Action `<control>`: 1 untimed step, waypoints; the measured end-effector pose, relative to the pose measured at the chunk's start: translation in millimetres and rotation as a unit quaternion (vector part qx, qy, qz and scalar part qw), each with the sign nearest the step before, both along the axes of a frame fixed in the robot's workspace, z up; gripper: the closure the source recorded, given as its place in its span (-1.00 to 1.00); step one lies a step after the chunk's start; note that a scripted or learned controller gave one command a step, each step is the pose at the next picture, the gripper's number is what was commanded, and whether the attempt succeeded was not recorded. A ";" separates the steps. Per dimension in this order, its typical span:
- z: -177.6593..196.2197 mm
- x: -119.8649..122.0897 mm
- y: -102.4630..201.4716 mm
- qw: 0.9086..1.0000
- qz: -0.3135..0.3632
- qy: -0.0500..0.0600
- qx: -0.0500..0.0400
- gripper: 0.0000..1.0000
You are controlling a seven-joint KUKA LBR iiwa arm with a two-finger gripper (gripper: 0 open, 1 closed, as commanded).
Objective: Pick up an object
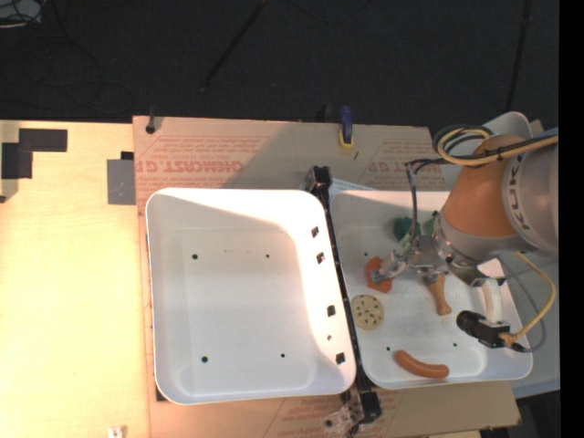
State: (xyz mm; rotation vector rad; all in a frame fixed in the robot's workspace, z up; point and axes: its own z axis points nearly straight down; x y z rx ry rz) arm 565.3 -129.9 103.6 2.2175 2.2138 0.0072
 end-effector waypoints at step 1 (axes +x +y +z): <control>-9.8 25.7 11.8 1.000 0.002 0.002 0.001 -1.00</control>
